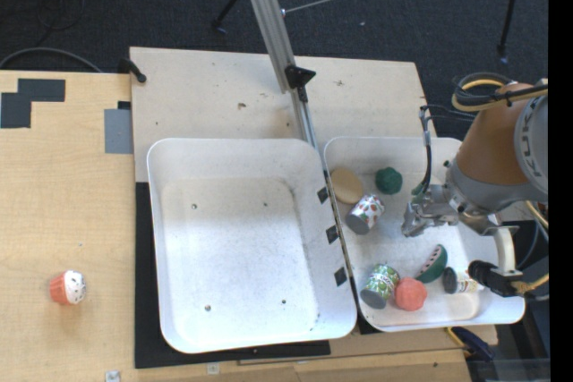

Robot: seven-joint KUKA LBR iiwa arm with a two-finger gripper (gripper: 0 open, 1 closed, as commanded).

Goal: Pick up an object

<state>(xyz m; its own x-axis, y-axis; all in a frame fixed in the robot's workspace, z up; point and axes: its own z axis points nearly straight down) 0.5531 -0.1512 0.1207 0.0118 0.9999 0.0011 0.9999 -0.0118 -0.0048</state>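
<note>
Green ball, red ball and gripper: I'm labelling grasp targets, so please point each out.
Green ball (389,180), camera view, centre of its top.
Red ball (411,294), camera view, middle of its surface.
Gripper (417,224), camera view, metal tip.

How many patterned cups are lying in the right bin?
2: one patterned cup beside the tan object, another near the front, next to the red ball. The arm may hide more.

The arm (501,152) is a thick rounded body, grey at its outer edge with a broad orange band above the wrist. Below that sits a grey wrist and a small metallic gripper (419,219). A thin dark cable (428,148) runs alongside it.
</note>
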